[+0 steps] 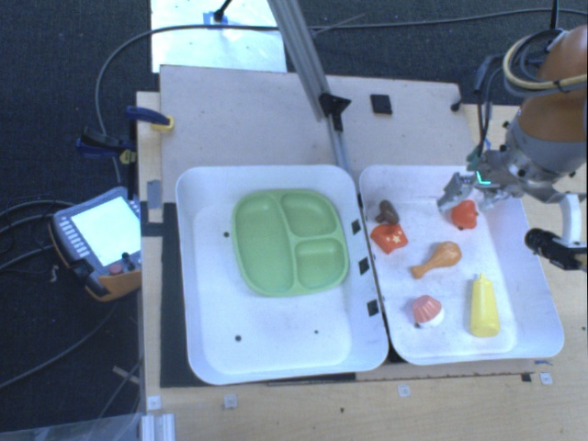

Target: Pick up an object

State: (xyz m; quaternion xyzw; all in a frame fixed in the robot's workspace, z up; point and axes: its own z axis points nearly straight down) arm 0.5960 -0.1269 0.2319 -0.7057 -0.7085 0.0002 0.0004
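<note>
My gripper (475,197) hovers over the far side of the right bin (542,329), and it looks open. A small red toy (465,215) lies right at its fingertips, slightly toward the front; nothing is clamped between them. Further left in the same bin are a brown piece (387,212) and an orange-red pepper-like toy (390,237). A tan drumstick (437,258) lies in the middle. A yellow bottle (484,306) and a pink-and-white cupcake-like toy (427,310) sit near the front.
A green divided plate (290,242) rests in the left bin (211,338). A slanted metal pole (303,44) ends at the bins' far divider. A handheld pendant (99,242) and cables lie off the bench at left.
</note>
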